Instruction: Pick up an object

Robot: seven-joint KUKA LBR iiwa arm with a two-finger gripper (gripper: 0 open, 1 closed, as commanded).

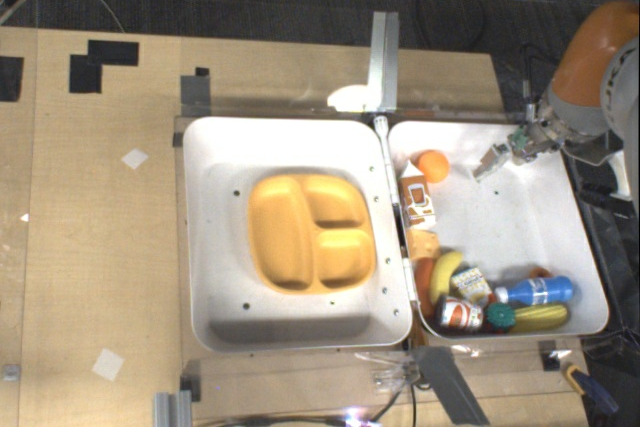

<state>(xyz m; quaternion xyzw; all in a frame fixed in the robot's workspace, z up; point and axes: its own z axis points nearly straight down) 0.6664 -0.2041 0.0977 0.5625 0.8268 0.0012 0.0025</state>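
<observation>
My gripper hangs over the back of the right bin, with nothing visibly in it. A small orange ball lies just to its left, apart from it. An orange and white carton lies along the bin's left wall. At the front of the bin are piled a banana, a red and white can, a blue bottle, a green ball and a yellow-green item.
A yellow divided tray sits in the left bin. A metal post stands behind the wall between the two bins. The arm's orange band is at the right, above the bench's back corner.
</observation>
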